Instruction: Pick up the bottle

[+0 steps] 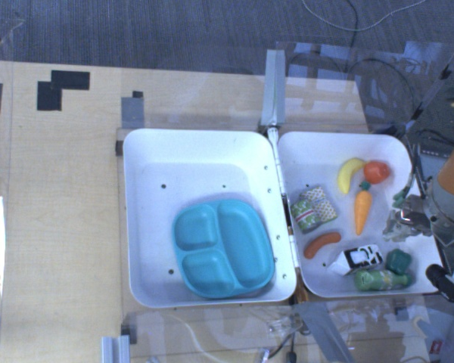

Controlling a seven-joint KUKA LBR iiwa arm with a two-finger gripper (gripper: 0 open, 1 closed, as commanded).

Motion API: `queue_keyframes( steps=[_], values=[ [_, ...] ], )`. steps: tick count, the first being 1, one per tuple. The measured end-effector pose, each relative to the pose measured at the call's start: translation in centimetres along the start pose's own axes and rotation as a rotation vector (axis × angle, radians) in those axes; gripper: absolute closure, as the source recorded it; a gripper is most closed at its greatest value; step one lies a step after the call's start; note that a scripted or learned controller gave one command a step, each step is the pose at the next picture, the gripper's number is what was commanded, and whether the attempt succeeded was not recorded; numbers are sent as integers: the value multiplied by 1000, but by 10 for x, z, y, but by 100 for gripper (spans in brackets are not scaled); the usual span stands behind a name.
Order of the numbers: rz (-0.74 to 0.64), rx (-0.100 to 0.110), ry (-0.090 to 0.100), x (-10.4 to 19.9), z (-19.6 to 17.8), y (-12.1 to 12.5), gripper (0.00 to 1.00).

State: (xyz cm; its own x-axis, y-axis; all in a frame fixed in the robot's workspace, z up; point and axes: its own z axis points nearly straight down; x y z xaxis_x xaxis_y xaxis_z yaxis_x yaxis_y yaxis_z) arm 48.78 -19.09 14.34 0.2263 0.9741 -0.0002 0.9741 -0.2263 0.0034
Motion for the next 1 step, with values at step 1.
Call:
queue_keyframes(
  steps=[1],
  values=[
    [-117, 0, 0, 15, -34, 40, 100]
  ],
)
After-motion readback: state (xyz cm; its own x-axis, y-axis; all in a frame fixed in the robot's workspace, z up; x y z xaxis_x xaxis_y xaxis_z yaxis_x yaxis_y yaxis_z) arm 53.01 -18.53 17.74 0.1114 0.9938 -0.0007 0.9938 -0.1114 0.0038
